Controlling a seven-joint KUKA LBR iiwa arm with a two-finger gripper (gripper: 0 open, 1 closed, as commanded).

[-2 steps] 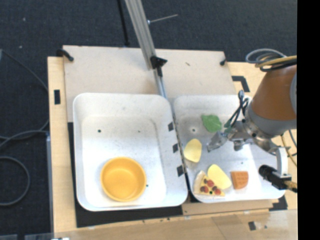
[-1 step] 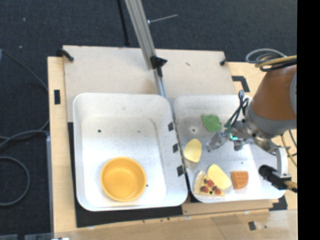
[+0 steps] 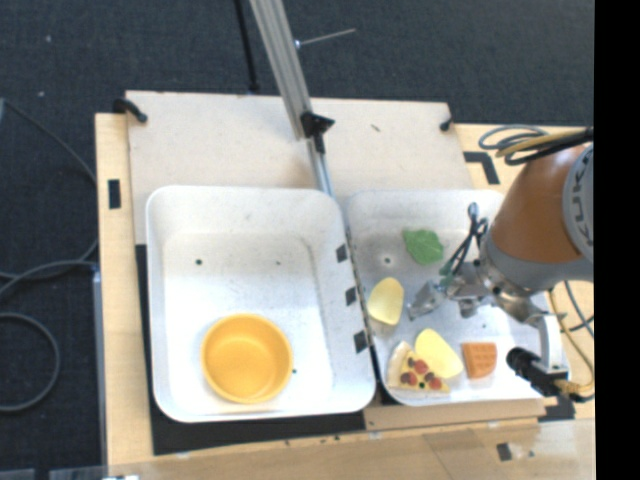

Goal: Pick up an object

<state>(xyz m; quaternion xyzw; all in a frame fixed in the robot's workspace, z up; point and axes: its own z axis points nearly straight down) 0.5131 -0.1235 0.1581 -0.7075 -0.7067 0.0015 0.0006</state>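
Gripper (image 3: 428,303) fingers hang low inside the right bin (image 3: 372,218), and they look a little apart with nothing between them. I will use the gripper as my marker for where things are.

Just to its left lies a pale yellow piece (image 3: 386,300), very near the finger tips. It is hard to tell if they touch. Just below the gripper lies a yellow wedge (image 3: 437,352). Touching that wedge on its lower left is a pizza slice (image 3: 415,372) with red and dark dots on it. Below and to the right of the gripper sits an orange block (image 3: 480,358), apart from the wedge. Above the gripper lies a green lump (image 3: 423,245), close but not touching.

Right behind the gripper, to its right, is the arm (image 3: 540,218). It has a big orange part and a grey part under it. Thin dark wires run down beside it.

Far to the left of the gripper is the left bin (image 3: 180,218). A yellow bowl (image 3: 247,357) sits in it, down and well away from the gripper. It stands upright.

Up and to the left of the gripper, a silver pole (image 3: 285,58) leans across the bench (image 3: 220,133). Its foot comes down between the two bins. Both bins sit side by side on the bench, and dark carpet (image 3: 60,48) lies all around it.
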